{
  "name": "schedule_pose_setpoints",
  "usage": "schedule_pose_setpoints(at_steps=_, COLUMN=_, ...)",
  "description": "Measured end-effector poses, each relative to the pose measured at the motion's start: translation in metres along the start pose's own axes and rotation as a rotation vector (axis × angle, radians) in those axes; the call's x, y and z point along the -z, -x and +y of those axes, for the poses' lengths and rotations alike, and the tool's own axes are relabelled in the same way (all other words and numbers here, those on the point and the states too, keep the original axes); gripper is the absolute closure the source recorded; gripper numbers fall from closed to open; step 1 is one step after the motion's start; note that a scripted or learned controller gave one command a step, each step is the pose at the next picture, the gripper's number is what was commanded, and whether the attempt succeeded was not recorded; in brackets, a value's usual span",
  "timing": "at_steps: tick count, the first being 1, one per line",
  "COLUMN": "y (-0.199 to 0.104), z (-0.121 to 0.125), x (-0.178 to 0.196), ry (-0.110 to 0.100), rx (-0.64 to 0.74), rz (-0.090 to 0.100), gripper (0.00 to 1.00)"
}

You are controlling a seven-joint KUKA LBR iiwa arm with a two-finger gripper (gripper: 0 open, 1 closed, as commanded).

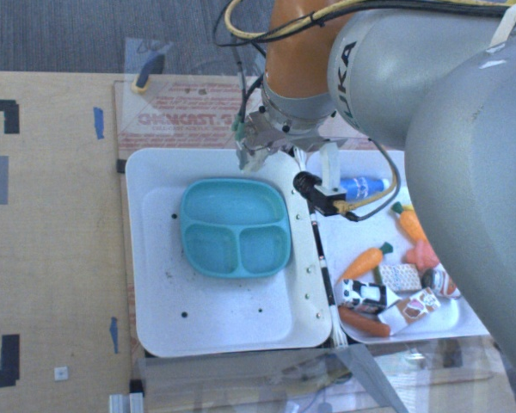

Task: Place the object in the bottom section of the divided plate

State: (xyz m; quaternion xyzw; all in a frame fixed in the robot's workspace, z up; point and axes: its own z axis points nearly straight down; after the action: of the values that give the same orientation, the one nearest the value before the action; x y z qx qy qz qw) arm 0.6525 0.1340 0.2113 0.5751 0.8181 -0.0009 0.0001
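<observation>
Nearest the camera, in the bin on the view's right [371, 224], a cluster of small toy foods is seen. A red sausage [365, 322] lies at the near edge, with a black-and-white item [361, 293] just behind it and a pale checked block [400, 275] beside that. An orange carrot [363, 263] is laid at a slant near the wall shared by the two bins, and a second carrot [410, 224] is found farther back, close under the arm. Behind these, a blue bottle [361, 185] is seen lying on its side. Which of these pieces is meant by the task cannot be told; all of them are kept within this bin.

In the bin on the view's left [155, 317], a turquoise divided plate [236, 228] is set flat, toward the far half of the floor. Two smaller sections are turned toward the near side, and one large section lies on the far side.

Just beyond the plate's far rim, the gripper [258, 151] is held over the far edge of this bin, close to the shared wall. Whether it is open or closed cannot be told, and nothing can be made out in its grasp. Above it, the grey arm [413, 58] with its orange band [305, 33] is brought in from the right, and a yellow cable [241, 11] is looped around it. Farthest back, a printed cardboard sheet [189, 114] is laid on the bench.
</observation>
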Motion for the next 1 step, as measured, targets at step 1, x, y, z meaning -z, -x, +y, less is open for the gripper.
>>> schedule_pose_setpoints(at_steps=1, y=-0.0123, z=0.0008, x=0.0571, ry=0.003, rx=0.196, rz=-0.001, gripper=1.00)
